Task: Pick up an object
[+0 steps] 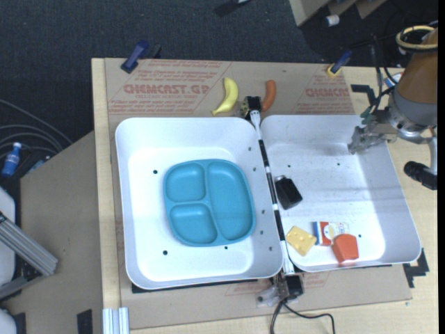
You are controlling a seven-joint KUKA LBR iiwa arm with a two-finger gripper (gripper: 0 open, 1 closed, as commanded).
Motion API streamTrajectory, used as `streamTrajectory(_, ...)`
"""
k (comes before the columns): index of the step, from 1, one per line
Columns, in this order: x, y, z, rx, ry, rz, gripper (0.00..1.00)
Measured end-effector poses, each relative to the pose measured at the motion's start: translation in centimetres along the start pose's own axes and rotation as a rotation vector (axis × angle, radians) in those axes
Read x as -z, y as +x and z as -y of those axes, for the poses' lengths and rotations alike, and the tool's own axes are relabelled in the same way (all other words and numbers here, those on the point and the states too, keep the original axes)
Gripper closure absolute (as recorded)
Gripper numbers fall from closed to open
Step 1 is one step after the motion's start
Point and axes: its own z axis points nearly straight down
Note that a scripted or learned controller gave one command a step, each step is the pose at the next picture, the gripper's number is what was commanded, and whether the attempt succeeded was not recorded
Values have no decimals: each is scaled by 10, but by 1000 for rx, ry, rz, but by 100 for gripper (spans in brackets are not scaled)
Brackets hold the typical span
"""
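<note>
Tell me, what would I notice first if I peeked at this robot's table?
Probably the big blue plate with three sections, sitting in the middle of the left bin. Next, the little heap in the right bin's near corner: a yellow cheese wedge, a small carton and an orange block. A banana lies on the board behind the bins.

— What are the bins made of?
— The two white bins (139, 145) look like smooth, slightly glossy plastic. The blue divided tray (208, 202) is matt plastic.
— And the bench?
— The bench board (174, 82), at twelve o'clock from the tray, looks like brown protective paper, printed in red.
</note>
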Motion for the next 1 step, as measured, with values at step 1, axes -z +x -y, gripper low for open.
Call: streamTrajectory(1,10,0,-1,1,-2,2,100)
